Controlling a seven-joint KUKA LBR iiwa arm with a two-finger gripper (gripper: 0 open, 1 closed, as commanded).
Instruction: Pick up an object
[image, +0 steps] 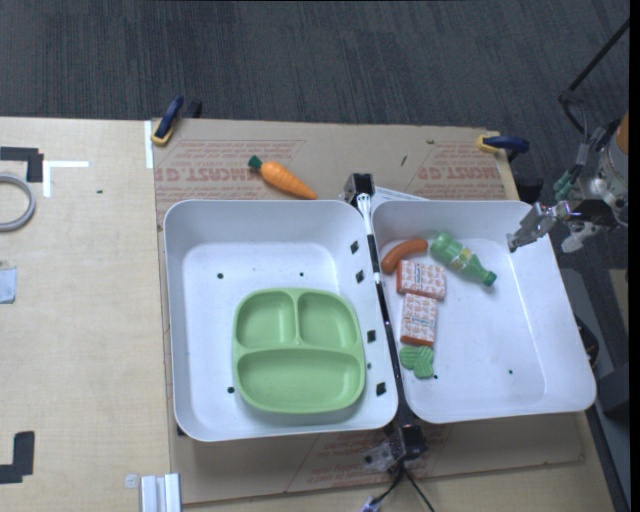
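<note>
Green bottle lies in the right bin; open pincer holds nothing

On my view, the divided plate lies in the left bin. In the right bin, along its left side, I see the sausage and bottle at the back, then two packets, with a small toy nearest. A carrot lies on the surface behind the left bin.

Wooden bench, cardboard sheet on it, two white bins, toy carrot
</note>
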